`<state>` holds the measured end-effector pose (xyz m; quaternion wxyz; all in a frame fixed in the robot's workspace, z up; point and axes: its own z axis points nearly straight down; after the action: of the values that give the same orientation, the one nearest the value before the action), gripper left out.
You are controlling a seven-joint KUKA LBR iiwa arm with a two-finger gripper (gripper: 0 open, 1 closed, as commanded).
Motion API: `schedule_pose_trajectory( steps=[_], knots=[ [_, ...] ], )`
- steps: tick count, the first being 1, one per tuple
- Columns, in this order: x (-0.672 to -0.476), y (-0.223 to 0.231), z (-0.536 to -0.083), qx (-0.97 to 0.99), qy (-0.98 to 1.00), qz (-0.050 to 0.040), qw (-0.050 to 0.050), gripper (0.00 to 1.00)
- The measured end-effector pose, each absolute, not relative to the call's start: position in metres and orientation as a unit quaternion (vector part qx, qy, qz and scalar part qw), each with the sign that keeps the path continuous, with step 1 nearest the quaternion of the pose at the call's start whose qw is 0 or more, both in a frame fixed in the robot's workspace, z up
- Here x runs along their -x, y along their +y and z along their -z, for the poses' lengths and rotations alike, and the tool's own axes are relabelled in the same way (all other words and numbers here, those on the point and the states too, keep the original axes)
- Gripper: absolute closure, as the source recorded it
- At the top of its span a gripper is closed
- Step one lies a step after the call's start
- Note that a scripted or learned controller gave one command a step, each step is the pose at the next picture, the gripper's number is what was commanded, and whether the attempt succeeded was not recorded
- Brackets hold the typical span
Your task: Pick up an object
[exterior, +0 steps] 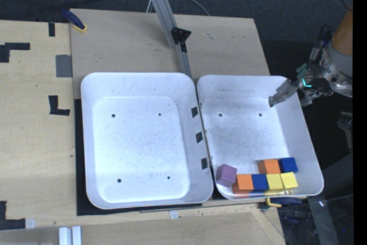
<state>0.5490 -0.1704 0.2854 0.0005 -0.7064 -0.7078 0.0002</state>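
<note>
Several small blocks lie clustered in the front right corner of the right bin [241, 82]: a purple block [227, 174], an orange block [245, 182], a blue block [260, 182], two yellow blocks [281, 181], a darker orange block [268, 167] and another blue block [288, 164]. My gripper [288, 100] hangs over the bin's far right corner, well behind the blocks. It stands open, and nothing sits between its fingers. One grey finger [281, 93] points down and to the left over the bin's rim.
The left bin [137, 78] sits beside the right one, with a narrow gap between them. A slanted metal pole [163, 6] rises behind the bins. A blue and yellow item [75, 20] lies at the bench's far left corner.
</note>
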Motion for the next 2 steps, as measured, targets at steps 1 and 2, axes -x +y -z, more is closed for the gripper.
schedule_pose_trajectory(
  steps=[1,2],
  knots=[
    [-0.537,-0.144,-0.214,0.706,-0.708,-0.0022,0.004,0.0],
    [-0.539,-0.114,-0.165,0.706,-0.708,-0.0018,0.003,0.0]
  ],
)
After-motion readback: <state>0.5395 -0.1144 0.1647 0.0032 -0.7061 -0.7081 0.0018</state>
